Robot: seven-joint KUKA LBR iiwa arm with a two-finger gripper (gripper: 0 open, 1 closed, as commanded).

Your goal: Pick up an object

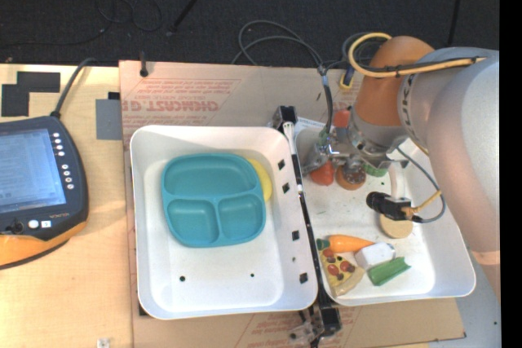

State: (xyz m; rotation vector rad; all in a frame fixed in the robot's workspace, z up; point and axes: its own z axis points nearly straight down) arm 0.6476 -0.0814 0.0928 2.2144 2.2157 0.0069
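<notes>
The hand (349,163) is lowered into the right bin (457,277) among small red (323,173) and brown toys (352,179); whether it is released or clenched, I cannot tell. A teal tray (214,200) lies in the left bin (155,273).

Robotics lab: teach pendant (37,179) on table (98,273), loose cables (277,37) behind, cardboard sheet (188,94) under white bins (163,289).

One fixed camera overlooks both bins (147,175) obliquely.
</notes>
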